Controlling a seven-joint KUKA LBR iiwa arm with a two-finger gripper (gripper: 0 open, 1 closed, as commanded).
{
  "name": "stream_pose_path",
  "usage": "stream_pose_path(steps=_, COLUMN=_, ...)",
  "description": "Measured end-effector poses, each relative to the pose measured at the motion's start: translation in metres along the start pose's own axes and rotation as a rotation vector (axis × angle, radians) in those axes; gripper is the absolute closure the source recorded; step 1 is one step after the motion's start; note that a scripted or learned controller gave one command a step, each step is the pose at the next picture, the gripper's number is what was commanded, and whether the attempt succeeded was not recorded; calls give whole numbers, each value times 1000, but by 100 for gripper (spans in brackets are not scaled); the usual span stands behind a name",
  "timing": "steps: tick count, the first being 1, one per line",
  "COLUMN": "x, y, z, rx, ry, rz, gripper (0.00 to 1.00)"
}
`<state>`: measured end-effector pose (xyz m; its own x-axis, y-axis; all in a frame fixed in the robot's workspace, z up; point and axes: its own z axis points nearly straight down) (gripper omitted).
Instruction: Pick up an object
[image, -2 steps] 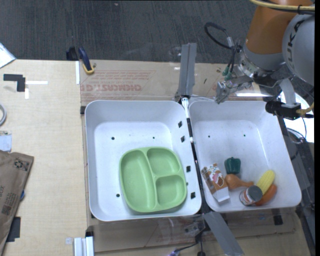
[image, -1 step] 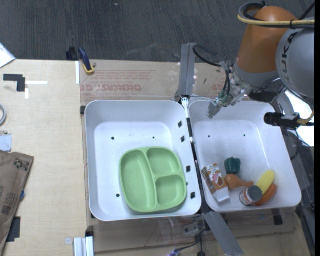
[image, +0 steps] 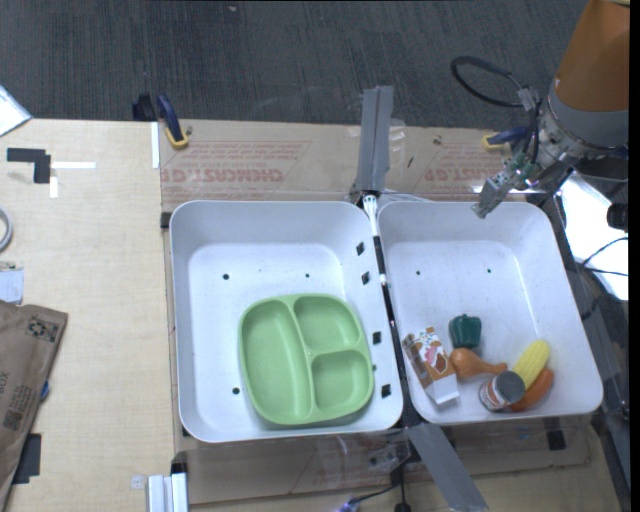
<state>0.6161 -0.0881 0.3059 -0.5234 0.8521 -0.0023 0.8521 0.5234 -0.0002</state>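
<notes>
floor: dark grey carpet (image: 280, 50) along the top | bench: pale wood top (image: 90, 230), brown printed cardboard sheet (image: 260, 160) under the bins | left edge: brown paper bag (image: 25, 370) | far edge: blue-and-yellow clamp (image: 170, 122) | light: even, soft
</notes>
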Motion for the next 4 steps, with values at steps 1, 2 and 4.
stream_pose_path(steps=1, x=10, y=57, z=52, rx=2, ry=0, rz=440, gripper=100)
stream_pose_path(steps=2, x=60, y=42, z=91, rx=1, ry=2, rz=-125, gripper=100)
stream_pose_path(steps=4, x=24, y=9, z=90, rx=1, ry=1, rz=56, gripper=100)
